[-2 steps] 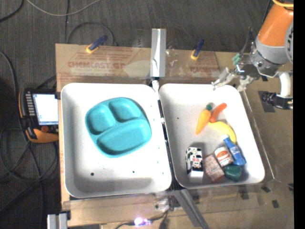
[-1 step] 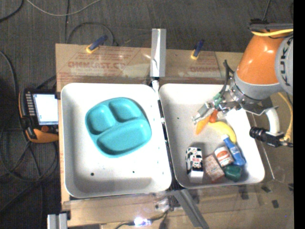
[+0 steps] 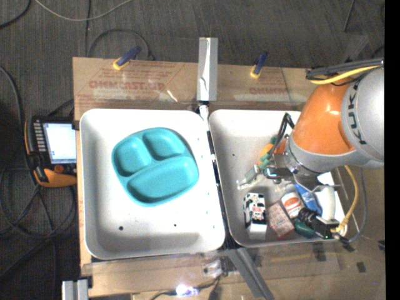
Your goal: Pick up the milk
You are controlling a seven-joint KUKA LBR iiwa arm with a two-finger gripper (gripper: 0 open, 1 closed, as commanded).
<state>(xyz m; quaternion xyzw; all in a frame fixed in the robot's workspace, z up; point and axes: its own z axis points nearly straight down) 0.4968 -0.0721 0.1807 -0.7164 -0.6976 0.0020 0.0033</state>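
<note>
Here, small boxy cow-patterned milk carton (image 3: 255, 212) lies near front of right glossy white bin (image 3: 232, 167), beside crumpled packets. Metal two-finger gripper (image 3: 253, 175) hovers just above, thin fingers spread, pinching nothing. Left bin (image 3: 94, 230) holds smooth turquoise sectioned plastic plate (image 3: 156, 165).

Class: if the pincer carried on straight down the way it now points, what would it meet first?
Likely the right bin's white floor, just above the milk carton; the pincer seems offset from it, though depth is unclear.
</note>
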